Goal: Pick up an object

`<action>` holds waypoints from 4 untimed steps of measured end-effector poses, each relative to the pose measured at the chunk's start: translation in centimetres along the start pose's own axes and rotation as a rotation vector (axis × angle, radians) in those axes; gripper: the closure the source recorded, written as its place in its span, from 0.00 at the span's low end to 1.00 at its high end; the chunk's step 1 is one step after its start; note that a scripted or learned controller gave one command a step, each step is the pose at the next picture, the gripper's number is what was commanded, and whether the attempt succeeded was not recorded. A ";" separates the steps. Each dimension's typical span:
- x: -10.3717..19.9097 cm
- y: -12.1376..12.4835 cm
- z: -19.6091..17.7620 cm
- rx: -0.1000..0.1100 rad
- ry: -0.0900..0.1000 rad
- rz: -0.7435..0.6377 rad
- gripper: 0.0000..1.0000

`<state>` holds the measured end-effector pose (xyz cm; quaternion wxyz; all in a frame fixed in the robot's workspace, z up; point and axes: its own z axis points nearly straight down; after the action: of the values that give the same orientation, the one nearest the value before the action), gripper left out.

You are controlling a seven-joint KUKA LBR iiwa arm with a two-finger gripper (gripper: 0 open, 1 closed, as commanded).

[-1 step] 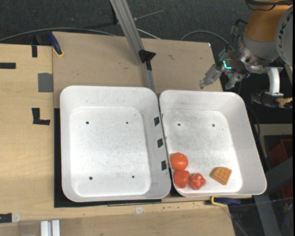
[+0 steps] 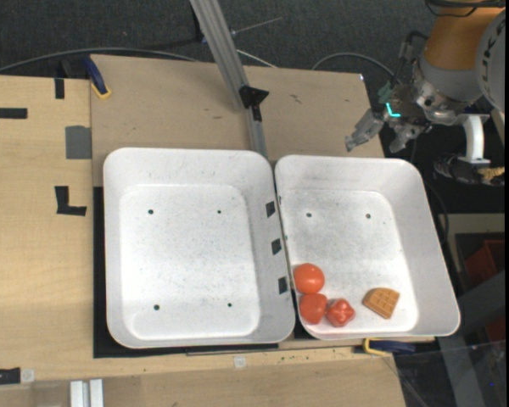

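Several small items lie in the near corner of the right bin point(image 2: 407, 227): a round red-orange ball point(image 2: 309, 278), a second red piece point(image 2: 313, 309) just below it, a lumpy red piece point(image 2: 341, 313) touching that one, and a tan waffle-like square point(image 2: 381, 302) to their right. My gripper point(image 2: 377, 141) hangs above the bench just past the right bin's far rim, well away from those items. Its two fingers point(image 2: 361, 132) stand spread apart and open, with nothing between them.
The left bin point(image 2: 187, 236) sits beside the right one, their rims meeting in the middle. A slanted metal pole point(image 2: 229, 58) runs from the top of the view down to the bins' shared far corner. The wooden bench point(image 2: 34, 185) extends to the left.
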<state>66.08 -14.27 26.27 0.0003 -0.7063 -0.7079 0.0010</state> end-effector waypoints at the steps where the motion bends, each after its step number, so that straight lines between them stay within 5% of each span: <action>1: 0.4 -0.1 6.5 0.006 0.000 0.000 0.00; 3: 0.7 -0.7 15.6 0.004 0.000 0.000 0.00; 4: 0.8 -0.6 14.3 0.000 0.000 -0.002 1.00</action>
<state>65.45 -13.52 11.95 0.0004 -0.7056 -0.7086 0.0010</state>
